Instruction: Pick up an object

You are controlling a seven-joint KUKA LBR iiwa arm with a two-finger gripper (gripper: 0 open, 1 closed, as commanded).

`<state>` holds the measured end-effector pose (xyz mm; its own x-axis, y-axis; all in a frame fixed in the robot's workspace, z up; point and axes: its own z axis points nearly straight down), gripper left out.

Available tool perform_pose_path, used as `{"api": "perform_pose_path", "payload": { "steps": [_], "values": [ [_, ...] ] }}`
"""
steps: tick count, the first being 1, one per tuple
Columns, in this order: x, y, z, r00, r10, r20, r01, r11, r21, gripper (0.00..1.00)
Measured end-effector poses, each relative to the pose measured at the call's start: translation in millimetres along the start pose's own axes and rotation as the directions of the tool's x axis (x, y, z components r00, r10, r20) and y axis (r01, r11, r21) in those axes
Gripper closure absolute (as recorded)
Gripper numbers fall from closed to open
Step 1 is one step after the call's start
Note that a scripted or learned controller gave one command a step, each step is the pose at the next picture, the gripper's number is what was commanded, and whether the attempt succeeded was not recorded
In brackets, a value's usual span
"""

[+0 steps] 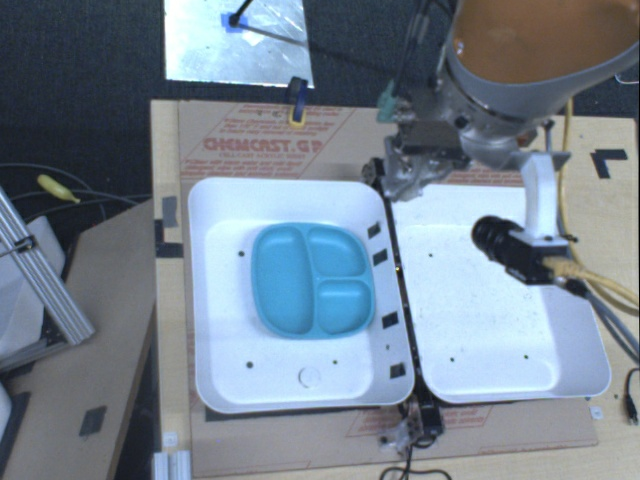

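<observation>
Item one: a light blue divided plate (311, 280), three compartments, rounded corners. We find it lying flat in the left bin (215, 368), roughly at the middle of the floor, one large compartment toward the left and two smaller ones toward the right. It touches none of the bin walls, and nothing rests in or on it.

Item two: the left bin itself, shallow, white, with a few small dark spots on its floor and a faint round mark near its front edge.

Item three: the right bin (500, 368), white, the same shape, set just beside the left one; a row of small black clips (381, 258) runs along the shared edge.

Item four: the tool (405, 173), at the end of the grey arm (530, 58) with its orange band, which enters from the upper right. We place the tool over the far end of the seam between the two bins, well apart from the plate. We cannot tell how far its fingers are parted, nor do we see anything in them. A black cylindrical part (510, 248) on a white bracket hangs over the right bin.

Item five: the desk (120, 298), with a printed cardboard sheet (260, 138) under both bins and a shiny metal sheet (235, 23) beyond it.
</observation>
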<state>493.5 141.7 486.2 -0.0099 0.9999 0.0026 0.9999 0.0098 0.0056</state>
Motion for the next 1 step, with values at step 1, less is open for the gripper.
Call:
{"api": "perform_pose_path", "payload": {
  "steps": [1],
  "values": [
    [0.3, 0.5, -10.8, 1.000, -0.006, -0.001, 0.006, 1.000, -0.002, 1.00]
  ]
}}
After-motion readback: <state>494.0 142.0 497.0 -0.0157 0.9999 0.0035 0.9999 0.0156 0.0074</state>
